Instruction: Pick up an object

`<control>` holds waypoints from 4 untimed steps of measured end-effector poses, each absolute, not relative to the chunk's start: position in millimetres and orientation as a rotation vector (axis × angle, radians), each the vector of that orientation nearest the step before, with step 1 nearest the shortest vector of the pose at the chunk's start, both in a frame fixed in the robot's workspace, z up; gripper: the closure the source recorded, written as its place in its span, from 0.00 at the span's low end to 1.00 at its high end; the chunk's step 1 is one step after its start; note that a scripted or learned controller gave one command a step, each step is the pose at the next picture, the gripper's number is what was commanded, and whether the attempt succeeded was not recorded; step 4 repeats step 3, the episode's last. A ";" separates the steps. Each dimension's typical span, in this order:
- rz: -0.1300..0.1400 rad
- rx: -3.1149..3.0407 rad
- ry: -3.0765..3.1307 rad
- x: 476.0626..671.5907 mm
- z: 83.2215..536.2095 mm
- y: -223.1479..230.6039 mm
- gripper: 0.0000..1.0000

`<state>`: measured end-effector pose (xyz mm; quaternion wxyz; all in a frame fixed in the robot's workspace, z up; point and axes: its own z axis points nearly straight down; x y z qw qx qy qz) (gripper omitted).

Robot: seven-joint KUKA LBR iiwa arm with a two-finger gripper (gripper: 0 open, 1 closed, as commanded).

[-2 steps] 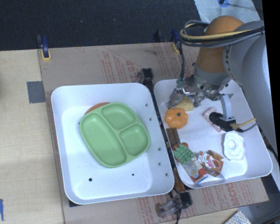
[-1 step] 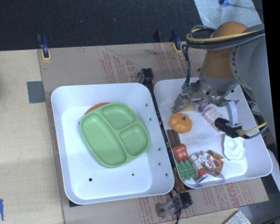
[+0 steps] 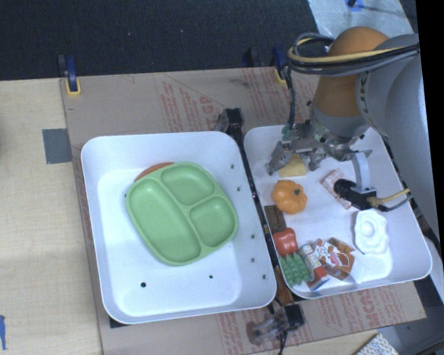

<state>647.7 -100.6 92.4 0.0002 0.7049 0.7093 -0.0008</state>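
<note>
Nearest the camera, a crinkled glossy snack packet (image 3: 329, 260) printed in red and white lies at the front of the right-hand shallow white bin (image 3: 409, 267). At the back of that bin the two-finger metal gripper (image 3: 302, 155) hangs low over a small pale yellow piece (image 3: 292, 169); whether its jaws are open or closed I cannot tell. Just in front sits a small ribbed orange toy pumpkin (image 3: 289, 195), the likeliest target: rounded and smooth, so centring on its widest part should serve best. Outward lie a white fried-egg toy (image 3: 370, 232), a red pepper-like toy (image 3: 285, 241) and a green bristly piece (image 3: 294, 268). A matte green three-compartment plastic plate (image 3: 181, 212) sits in the left-hand bin (image 3: 124, 293).
</note>
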 end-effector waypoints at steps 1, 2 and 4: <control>-0.011 2.223 2.230 573.3 91.4 -101.7 0.00; -0.009 2.217 2.231 576.6 102.0 -102.7 1.00; 0.008 2.208 2.231 587.5 197.6 -32.4 1.00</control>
